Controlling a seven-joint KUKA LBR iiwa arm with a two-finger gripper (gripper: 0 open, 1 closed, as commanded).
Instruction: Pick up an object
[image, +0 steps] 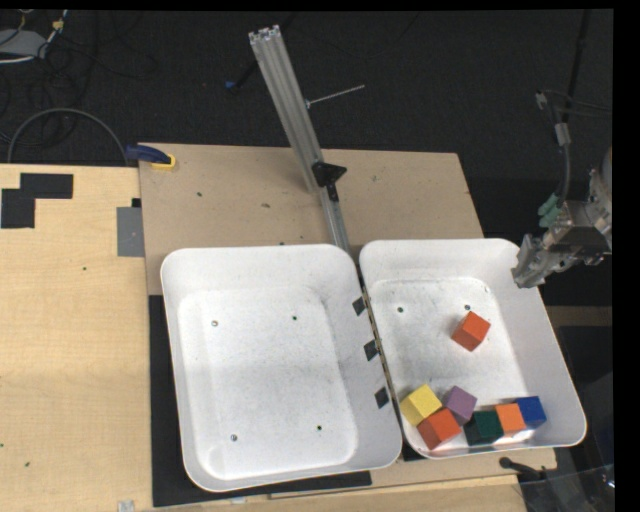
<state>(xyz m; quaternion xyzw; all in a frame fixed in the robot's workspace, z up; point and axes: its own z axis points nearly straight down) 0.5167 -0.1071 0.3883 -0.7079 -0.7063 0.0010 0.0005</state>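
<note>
The small orange-red rigid cube is lying alone in the right white bin, apart from the clustered blocks. It is looking light, hard and smooth-sided; opposite flat faces suit gripping. The pincer is hovering over the bin's right rim.

The robot's gripper is a small, blocky unit of pale grey metal with darker grey shading on its lower faces. Above it sits a lighter, whitish-grey housing. A small green part shows on the side of this assembly. A thin dark cable or rod runs upward from it, carrying a small pale fitting near its top.
</note>
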